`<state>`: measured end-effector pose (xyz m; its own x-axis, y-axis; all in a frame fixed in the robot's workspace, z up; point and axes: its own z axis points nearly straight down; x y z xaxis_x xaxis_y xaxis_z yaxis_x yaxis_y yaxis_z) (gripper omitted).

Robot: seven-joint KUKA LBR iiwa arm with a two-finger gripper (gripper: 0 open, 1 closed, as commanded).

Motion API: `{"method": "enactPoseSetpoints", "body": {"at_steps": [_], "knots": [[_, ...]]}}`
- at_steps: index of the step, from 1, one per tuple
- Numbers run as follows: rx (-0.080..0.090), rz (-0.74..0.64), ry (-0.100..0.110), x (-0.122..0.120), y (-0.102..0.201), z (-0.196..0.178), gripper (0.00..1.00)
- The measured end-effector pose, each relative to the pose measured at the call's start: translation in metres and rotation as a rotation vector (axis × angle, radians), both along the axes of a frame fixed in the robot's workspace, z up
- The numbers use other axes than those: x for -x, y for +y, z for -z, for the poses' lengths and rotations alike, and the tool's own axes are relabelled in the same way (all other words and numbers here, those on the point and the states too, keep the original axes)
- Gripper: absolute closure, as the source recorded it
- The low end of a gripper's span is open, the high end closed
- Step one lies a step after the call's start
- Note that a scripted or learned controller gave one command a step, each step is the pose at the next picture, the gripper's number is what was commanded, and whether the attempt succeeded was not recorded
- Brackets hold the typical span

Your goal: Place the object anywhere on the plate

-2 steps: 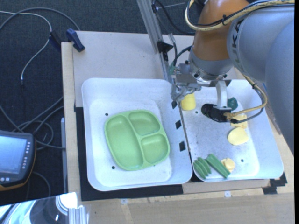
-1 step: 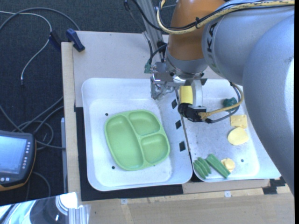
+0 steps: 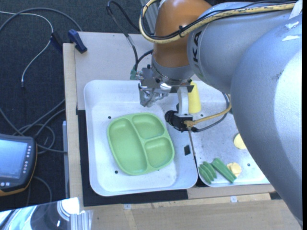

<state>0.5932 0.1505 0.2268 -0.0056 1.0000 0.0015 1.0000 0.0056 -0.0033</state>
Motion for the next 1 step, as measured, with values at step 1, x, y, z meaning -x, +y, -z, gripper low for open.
{"method": "enactPoseSetpoints", "body": {"at_steps": [1], "knots": [[0.001, 0.004, 0.000, -0.0006, -0.0028, -0.0001, 0.00]]}}
